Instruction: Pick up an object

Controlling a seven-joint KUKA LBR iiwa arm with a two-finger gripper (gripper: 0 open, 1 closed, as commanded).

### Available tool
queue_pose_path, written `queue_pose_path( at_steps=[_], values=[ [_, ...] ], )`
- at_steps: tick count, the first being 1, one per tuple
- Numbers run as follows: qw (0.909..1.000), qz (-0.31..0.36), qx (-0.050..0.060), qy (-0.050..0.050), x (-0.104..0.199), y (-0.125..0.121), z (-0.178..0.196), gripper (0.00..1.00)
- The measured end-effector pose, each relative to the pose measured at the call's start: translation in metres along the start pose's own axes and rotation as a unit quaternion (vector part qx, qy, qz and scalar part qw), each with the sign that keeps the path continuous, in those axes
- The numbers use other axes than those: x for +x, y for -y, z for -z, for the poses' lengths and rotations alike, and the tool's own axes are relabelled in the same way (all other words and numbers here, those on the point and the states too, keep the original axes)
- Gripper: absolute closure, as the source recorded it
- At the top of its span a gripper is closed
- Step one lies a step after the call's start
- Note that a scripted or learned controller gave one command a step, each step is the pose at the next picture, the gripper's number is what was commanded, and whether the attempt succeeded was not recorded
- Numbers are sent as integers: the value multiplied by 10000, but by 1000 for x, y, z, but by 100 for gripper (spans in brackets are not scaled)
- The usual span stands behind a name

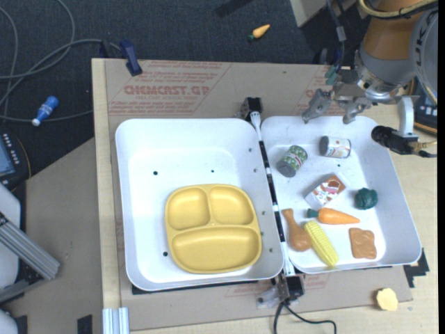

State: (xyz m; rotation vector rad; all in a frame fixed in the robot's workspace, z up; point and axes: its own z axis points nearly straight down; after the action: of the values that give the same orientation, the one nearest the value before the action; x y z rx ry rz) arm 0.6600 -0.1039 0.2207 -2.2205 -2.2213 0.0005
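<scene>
1. Camera view: the gripper [336, 107] hangs over the right bin's [396, 186] far edge, fingers spread wide, nothing between them.
2. Along that bin's near edge lie a corn cob [322, 242], a carrot [338, 218] and a drumstick [296, 232].
3. 2 cans [293, 160] sit near its far edge.
4. A yellow tray [211, 227] sits in the left bin [139, 152], towards the near edge.

I see a pale yellow divided plate [212, 227] in the white left bin [139, 186] — and in the right bin [396, 207], an orange carrot [336, 217], yellow corn cob [322, 242], dark green lump [366, 198], brown slab [362, 243].
</scene>
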Motion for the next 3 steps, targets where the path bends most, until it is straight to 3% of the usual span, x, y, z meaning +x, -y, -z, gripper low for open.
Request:
queue_pose_path(
  at_steps=[1,2,3],
  values=[
    [10000,-6,72,-11,2,29,-142,0],
    [10000,-16,34,-8,-7,91,-137,0],
    [10000,-11,79,-4,-38,13,-138,0]
  ],
)
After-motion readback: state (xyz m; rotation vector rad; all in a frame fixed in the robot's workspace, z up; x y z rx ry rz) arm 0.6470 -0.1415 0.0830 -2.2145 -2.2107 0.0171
